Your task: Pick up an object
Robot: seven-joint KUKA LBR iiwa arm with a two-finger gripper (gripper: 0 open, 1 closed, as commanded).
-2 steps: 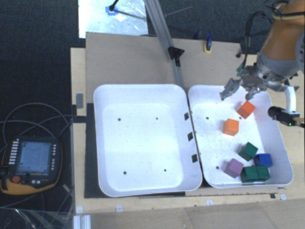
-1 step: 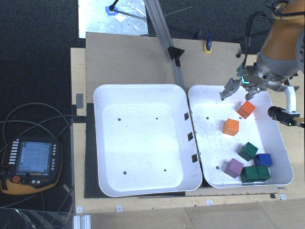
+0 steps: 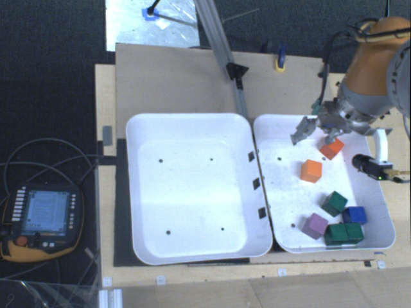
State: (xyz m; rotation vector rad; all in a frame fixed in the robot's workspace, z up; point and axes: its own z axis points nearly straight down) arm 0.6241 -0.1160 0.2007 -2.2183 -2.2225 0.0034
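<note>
Left bin [image 3: 192, 124] sits bare. Moving right, the right bin [image 3: 282, 236] carries the blocks. The gripper [image 3: 319, 133] hangs with fingers spread, nothing between them, so no pick yet. An orange block [image 3: 332, 149] lies just beneath it, another orange cube [image 3: 311, 171] nearby; purple [image 3: 315, 225], green [image 3: 334, 203] and blue [image 3: 355, 215] cluster further off, not obstructing.

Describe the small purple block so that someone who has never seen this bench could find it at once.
Start at the right-hand shallow white bin and go to its near corner, where the blocks cluster. The small purple block is the leftmost there, beside a large green block and below a smaller dark green cube. It is the only purple piece.
</note>
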